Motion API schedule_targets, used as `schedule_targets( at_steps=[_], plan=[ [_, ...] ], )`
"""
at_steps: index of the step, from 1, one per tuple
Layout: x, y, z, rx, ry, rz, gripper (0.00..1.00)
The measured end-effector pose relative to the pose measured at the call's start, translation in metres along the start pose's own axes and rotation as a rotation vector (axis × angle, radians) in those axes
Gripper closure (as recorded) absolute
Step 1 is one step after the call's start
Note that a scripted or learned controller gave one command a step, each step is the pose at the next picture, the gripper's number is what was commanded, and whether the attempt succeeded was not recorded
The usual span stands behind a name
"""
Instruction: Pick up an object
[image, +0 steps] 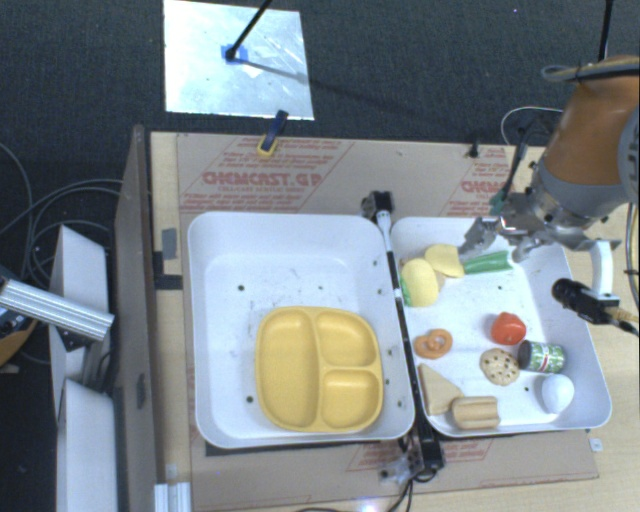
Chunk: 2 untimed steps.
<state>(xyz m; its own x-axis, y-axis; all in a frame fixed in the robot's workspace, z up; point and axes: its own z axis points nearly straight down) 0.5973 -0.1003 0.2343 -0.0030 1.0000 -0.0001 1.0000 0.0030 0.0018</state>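
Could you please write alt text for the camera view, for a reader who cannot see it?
A grey-and-orange arm reaches from the right, its gripper over the right bin near a green piece; the bin holds assorted toy food and a can. The left bin holds a yellow divided tray.

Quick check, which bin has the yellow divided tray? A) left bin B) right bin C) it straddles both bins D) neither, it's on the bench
A: the yellow tray lies flat in the left bin, while the food items, such as the tomato and cookie, sit in the right bin.
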Motion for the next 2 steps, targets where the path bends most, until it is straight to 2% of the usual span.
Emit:
schedule_targets(
  at_steps=[1, 2],
  plan=[
    [-0.067, -0.057, 0.081, 0.008, 0.001, 0.008, 0.00],
    [-0.079, -0.052, 0.151, 0.004, 0.001, 0.003, 0.00]
  ],
)
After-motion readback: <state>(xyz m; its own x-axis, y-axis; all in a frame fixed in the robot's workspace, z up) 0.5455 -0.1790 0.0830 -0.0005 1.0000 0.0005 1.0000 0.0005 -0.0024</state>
